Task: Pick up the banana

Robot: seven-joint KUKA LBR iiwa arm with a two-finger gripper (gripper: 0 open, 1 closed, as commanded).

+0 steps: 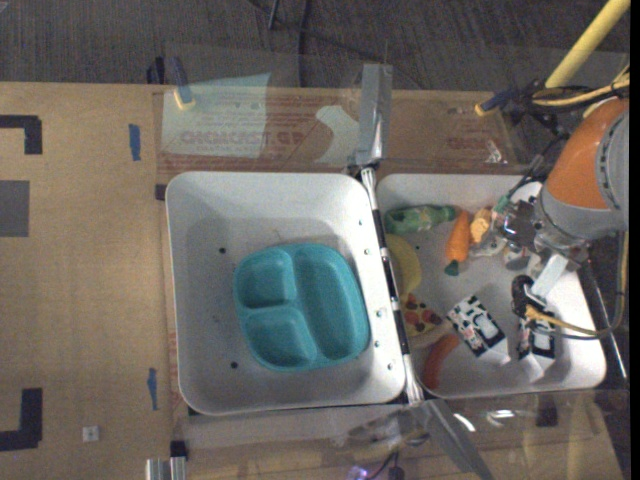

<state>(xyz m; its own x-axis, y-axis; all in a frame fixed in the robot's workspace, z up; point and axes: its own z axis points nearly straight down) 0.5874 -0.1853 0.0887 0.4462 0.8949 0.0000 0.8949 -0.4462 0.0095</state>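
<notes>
The banana is yellow and lies in the right bin, close against its left wall. My gripper hangs over the right side of that bin, well to the right of the banana and apart from it. Nothing shows between the gripper and the banana except an orange carrot.
A green vegetable lies just above the banana, a pizza slice and a reddish piece below it. A black-and-white carton sits mid-bin. The left bin holds a teal divided plate.
</notes>
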